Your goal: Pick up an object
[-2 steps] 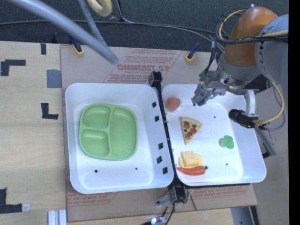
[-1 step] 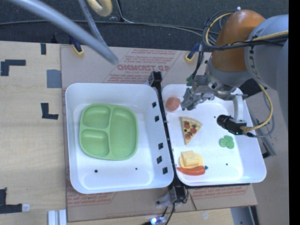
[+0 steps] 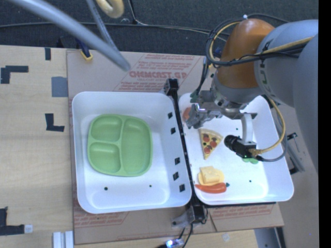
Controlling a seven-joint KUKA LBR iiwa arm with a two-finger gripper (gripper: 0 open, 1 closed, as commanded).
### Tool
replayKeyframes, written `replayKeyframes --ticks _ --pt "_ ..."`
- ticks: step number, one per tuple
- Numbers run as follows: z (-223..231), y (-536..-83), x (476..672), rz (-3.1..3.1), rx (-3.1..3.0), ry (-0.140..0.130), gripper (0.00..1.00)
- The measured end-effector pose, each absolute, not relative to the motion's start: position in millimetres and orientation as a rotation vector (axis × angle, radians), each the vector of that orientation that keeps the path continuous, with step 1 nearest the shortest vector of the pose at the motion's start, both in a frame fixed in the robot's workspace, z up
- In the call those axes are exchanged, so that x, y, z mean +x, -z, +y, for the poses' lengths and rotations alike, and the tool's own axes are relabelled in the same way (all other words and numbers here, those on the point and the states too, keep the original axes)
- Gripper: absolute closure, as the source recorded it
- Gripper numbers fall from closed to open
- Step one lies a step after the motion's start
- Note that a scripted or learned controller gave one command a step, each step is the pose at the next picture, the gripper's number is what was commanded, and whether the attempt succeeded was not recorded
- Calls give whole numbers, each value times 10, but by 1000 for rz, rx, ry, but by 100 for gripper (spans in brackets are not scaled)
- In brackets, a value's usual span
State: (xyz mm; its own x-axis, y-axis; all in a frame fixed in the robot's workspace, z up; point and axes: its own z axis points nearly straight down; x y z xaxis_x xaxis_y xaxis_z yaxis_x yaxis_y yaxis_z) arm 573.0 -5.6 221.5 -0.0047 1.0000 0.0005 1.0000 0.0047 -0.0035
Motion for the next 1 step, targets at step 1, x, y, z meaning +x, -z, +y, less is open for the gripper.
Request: replayKeyframes --ticks 1 --pt "448 -2114 5594 -2225 -2214 -4 100"
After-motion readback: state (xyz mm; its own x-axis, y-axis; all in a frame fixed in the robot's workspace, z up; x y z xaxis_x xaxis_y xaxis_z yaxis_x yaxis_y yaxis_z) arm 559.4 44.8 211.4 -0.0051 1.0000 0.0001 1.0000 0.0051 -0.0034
